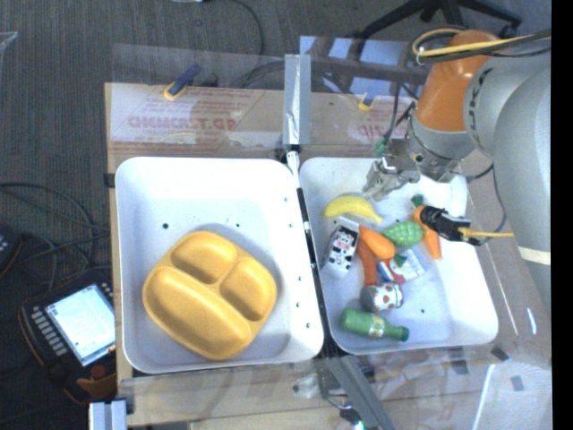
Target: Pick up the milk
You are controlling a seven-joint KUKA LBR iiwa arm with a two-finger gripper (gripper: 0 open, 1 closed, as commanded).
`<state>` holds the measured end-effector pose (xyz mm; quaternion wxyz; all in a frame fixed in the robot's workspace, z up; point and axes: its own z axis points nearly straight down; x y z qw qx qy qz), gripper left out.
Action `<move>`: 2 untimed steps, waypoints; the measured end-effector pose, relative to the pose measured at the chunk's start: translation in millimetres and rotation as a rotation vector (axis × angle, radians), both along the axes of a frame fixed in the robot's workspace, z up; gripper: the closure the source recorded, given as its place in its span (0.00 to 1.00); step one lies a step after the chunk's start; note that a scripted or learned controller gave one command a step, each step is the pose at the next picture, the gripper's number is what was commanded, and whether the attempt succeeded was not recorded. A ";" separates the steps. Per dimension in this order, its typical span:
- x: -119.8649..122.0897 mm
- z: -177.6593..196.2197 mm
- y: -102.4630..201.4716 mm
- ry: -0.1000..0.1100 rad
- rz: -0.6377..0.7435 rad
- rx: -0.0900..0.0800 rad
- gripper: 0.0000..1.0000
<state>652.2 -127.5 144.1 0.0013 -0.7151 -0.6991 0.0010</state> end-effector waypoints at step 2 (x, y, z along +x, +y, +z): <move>-0.2 38.5 53.9 0.000 -0.245 -0.001 1.00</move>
